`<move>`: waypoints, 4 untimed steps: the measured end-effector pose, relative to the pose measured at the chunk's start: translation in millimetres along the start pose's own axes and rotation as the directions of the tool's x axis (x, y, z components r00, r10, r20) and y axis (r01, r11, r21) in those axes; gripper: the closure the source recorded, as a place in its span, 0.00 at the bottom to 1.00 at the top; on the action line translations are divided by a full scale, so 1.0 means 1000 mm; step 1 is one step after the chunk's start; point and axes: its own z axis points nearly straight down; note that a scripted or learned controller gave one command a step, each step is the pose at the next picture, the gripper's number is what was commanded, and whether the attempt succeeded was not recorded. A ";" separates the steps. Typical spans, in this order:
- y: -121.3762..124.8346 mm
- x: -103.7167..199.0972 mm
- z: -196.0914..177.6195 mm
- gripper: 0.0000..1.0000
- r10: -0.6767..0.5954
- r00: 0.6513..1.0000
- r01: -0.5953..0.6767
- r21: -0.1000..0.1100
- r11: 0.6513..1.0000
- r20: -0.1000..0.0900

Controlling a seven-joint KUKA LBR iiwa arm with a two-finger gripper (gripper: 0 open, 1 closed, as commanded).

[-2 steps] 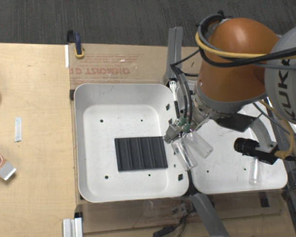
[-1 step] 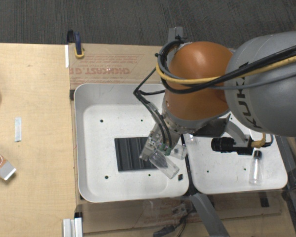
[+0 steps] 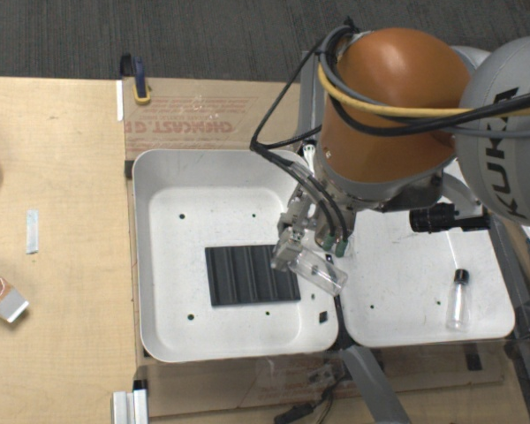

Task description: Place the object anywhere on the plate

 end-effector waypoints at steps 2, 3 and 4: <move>0.012 0.004 -0.014 1.00 -0.212 0.977 0.212 -0.001 0.977 0.001; 0.005 0.002 0.006 1.00 -0.334 0.943 0.334 0.000 0.943 -0.001; -0.005 -0.003 -0.021 1.00 -0.475 0.880 0.475 -0.001 0.880 0.003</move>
